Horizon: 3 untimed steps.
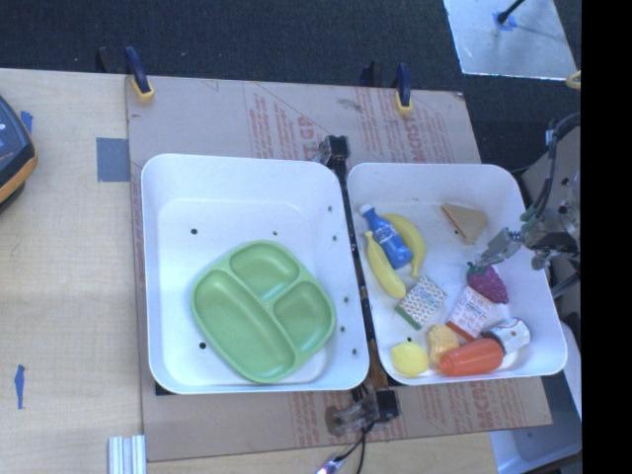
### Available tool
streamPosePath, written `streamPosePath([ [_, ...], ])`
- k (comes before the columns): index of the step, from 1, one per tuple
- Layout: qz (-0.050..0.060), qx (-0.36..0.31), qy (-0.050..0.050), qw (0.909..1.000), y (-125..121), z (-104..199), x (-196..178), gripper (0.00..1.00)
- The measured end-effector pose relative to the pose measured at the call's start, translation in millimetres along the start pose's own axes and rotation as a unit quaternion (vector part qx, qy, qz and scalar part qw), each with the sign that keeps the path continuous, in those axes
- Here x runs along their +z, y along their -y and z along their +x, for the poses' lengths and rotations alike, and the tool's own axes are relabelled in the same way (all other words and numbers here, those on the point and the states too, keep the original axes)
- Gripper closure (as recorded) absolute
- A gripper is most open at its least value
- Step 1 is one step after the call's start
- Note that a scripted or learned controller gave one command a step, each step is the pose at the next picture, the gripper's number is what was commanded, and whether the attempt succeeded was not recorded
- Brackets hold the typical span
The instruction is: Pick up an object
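Observation:
The right bin [434, 174] holds several small items. A blue bottle [387, 237] lies beside two yellow bananas [383, 268] at its left side. A tan bread wedge [464, 221] sits near the back. A purple grape bunch [487, 283] lies by the right wall. A checkered packet [422, 301], a red and white carton [472, 312], a yellow lemon [409, 359] and a red-orange bottle [474, 355] fill the front. My gripper [499, 248] hangs low over the bin's right side, just above and behind the grapes, with nothing visibly held.
The left bin [158, 265] holds a green divided plate [262, 309]. A black clip [337, 149] sits where the two bins meet at the back. Blue clamps [138, 72] pin the cardboard sheet under the bins. A yellow and black device [12, 151] lies at the far left.

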<state>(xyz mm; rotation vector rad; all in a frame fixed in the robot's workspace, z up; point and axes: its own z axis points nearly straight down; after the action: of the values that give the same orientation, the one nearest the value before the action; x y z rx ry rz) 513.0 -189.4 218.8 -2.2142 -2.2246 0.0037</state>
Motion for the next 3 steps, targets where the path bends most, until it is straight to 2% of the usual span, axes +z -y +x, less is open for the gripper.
streamPosePath([
  [1, 0.001, -0.001, 0.0, 1.0, -33.2, -5.2, 94.4, 0.0],
  [2, 0.001, -0.001, 0.0, 1.0, -58.0, 67.1, 127.3, 0.0],
  [3, 0.0, 0.001, 0.001, 1.0, -4.8, 22.4, 127.3, 0.0],
])
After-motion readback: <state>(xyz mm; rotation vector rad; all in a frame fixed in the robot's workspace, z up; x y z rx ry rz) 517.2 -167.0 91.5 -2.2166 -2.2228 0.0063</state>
